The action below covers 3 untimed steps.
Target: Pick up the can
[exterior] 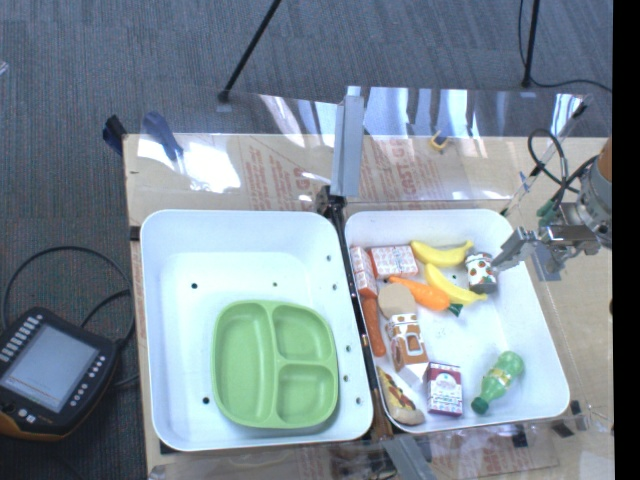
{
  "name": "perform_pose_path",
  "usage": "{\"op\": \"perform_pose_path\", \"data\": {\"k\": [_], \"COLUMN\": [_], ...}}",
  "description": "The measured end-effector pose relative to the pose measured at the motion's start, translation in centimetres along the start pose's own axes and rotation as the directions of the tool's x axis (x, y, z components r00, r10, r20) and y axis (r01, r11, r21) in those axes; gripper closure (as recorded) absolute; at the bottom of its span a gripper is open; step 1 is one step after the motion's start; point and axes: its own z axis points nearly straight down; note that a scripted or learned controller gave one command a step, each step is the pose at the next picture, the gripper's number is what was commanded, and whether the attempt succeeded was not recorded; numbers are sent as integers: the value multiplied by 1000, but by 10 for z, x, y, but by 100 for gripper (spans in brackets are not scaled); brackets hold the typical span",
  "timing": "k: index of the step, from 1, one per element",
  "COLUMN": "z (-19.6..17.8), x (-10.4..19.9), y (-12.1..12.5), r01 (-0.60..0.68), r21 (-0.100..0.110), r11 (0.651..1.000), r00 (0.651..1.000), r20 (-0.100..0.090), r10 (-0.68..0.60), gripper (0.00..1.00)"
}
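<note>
Beside 2 bananas [445, 268], 1 can [480, 270], gripper [505, 256]

Green tray [275, 366], perhaps red-white can [480, 269].

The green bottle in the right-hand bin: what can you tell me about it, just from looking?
The green bottle looks like a small plastic toy: a bright green, rounded body with a paler band around its middle, narrowing to a neck and cap. It lies on its side on the floor of the right bin, near the front right corner, its cap end pointing toward the front edge. It rests apart from the red-and-white carton beside it; nothing appears to touch it.
</note>
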Motion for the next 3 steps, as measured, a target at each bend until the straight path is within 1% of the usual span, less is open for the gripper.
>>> {"op": "perform_pose_path", "data": {"k": [1, 2, 3], "z": [-65, -73, -159], "x": [102, 102, 165], "y": [36, 37, -67], "r01": [115, 118, 122], "r21": [-2, 0, -1], "r11": [993, 993, 993], "r00": [993, 993, 993], "r20": [1, 1, 3], "r10": [-115, -118, -122], "gripper": [0, 100, 100]}}
